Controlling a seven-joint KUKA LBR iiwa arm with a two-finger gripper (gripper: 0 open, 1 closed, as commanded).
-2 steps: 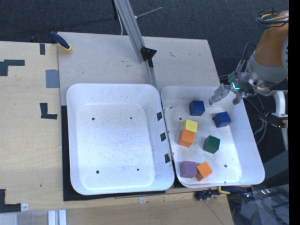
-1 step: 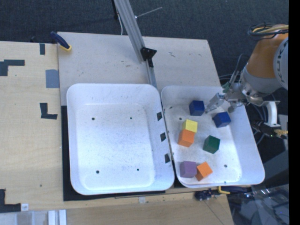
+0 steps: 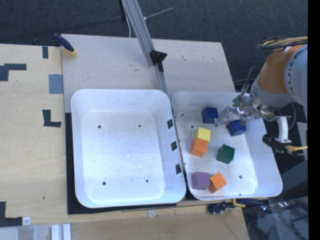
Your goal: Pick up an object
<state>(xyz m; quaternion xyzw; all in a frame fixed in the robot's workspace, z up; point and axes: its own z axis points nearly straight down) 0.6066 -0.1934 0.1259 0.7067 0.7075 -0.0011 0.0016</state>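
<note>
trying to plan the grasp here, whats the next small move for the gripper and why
Probably a short drop straight down onto the blue cube at the right. The gripper sits just above that cube in the right white bin, and the cube stands apart from the other blue cube and the green cube, so there seems to be room around it.

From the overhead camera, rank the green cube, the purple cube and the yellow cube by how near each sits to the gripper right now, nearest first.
Measured from the gripper over the right bin:
1. Yellow cube, left of it, mid-bin; green cube, below it: too close to call.
2. Purple cube, near the bin's front edge, clearly farthest.
</note>
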